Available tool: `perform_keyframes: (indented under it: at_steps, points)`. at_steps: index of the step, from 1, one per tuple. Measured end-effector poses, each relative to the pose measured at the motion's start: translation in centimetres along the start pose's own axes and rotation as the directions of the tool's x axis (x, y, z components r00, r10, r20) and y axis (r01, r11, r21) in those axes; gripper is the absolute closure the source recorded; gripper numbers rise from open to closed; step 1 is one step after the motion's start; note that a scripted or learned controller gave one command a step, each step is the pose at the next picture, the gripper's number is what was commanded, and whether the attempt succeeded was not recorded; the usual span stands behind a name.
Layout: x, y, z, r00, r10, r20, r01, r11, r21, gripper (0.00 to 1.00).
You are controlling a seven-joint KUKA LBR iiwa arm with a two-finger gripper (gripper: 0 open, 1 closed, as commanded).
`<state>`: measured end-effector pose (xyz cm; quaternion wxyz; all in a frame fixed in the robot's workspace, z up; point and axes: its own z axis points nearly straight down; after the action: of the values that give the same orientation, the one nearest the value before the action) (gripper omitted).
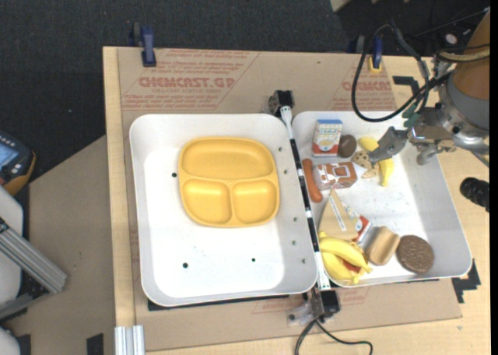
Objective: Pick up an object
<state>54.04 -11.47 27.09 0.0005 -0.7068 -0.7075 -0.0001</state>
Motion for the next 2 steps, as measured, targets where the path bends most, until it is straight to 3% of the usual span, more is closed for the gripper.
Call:
perform_keyframes:
  at_steps: [1,2]
  points:
    - [-4.1,-5.6,10.9,1.000,0.008,-0.001,-0.008,1.000,0.012,0.00]
    - [-0.9,-6.0,18.8,1.000,0.002,-0.002,-0.002,1.000,-0.004,0.00]
